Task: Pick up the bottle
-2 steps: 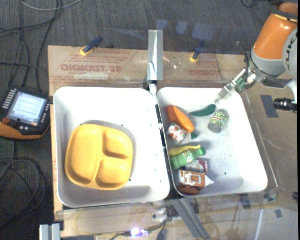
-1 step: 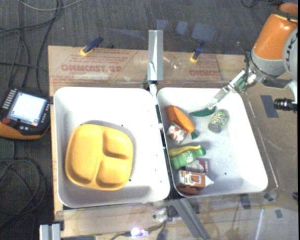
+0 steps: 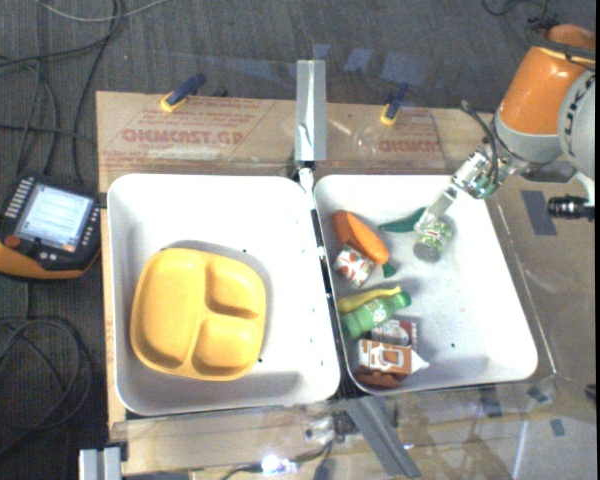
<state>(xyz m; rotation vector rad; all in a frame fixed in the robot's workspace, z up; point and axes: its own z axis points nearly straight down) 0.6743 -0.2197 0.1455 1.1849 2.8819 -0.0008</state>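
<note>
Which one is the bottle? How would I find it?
Look in the right bin, along its left wall, where the things are piled. Near the middle of that pile lies the bottle on its side, below the carrot. It is the only yellow-green thing there.

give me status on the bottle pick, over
Gripper at right bin's upper right, over the clear bottle; grip unconfirmed. Bottle tilted, neck toward gripper. Green bottle lies lower left, untouched. Carrot toy nearby, clear of the path.

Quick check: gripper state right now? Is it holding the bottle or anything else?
Gripper: over the right bin's upper part, beside a clear bottle; open or shut cannot be told, nor whether it holds the bottle.
</note>
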